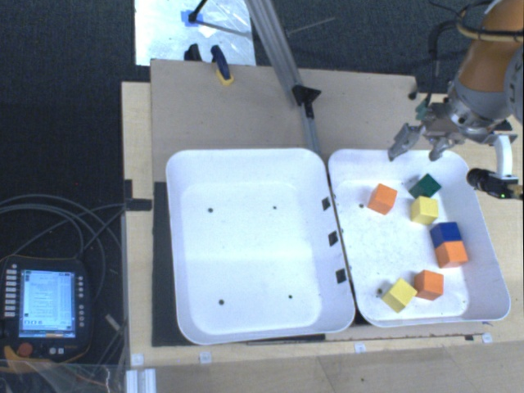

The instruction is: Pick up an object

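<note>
The two-finger tool hangs over the far edge of the right shallow white bin, its grey fingers spread apart with nothing between them. The grey arm with its orange band reaches in from the right. Just below the tool, inside that bin, lie a dark green block, an orange cube to its left and a yellow cube beneath it. Further toward the near side sit a blue cube touching another orange cube, then a third orange cube beside a second yellow cube. The left shallow white bin adjoins it on the tabletop. A handheld control pendant lies off the tabletop's left.
</note>
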`<state>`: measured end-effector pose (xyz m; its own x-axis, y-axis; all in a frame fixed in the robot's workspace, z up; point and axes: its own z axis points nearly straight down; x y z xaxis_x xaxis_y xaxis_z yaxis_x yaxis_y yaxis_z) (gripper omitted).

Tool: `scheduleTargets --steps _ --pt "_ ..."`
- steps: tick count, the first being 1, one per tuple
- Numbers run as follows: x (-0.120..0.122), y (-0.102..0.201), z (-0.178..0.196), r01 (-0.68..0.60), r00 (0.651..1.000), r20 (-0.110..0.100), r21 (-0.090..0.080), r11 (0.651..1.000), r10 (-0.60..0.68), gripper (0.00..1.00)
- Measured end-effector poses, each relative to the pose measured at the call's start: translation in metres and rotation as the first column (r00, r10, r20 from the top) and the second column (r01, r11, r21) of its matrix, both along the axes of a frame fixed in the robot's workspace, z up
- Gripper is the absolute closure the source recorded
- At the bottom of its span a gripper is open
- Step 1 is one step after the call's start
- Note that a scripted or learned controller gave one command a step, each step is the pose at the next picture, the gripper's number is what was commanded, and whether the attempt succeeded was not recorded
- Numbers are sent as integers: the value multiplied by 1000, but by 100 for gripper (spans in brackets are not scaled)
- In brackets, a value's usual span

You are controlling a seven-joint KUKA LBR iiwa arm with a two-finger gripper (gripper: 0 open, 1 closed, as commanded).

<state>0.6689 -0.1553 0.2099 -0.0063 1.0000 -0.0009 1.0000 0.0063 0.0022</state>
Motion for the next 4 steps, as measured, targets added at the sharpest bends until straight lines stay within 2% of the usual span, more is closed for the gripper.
scheduleTargets --steps 1,2,3,4 --pt "0 0 0 0 1000 0 -1 1000 0 0" --pt "-1 6 -43 1 1000 -3 0 1000 -1 0" --pt "6 0 -98 1 1000 -5 0 1000 -1 0" --pt "7 0 -103 0 1000 0 -1 1000 0 0"
